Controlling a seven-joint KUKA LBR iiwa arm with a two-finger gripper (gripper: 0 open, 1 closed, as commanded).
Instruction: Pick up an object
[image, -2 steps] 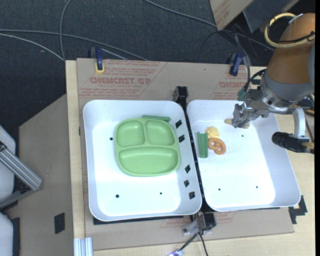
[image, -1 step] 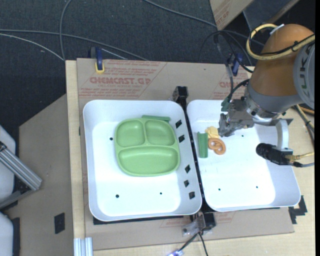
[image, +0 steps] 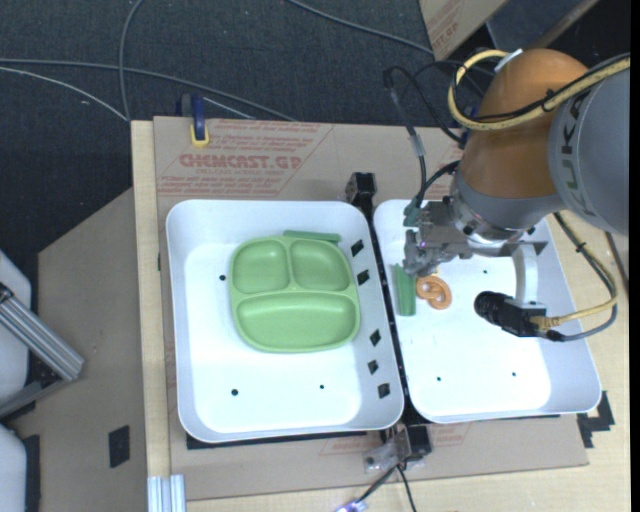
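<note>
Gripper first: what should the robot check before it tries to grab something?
1. Gripper over the right bin: ok.
2. Something to grab close by: ok, an orange ring and a green block lie just below it.
3. Ring and block apart: not ok, they look side by side, nearly touching.
4. Anything held already: cannot tell.
5. Green plate out of the way: ok, it sits in the left bin.
</note>
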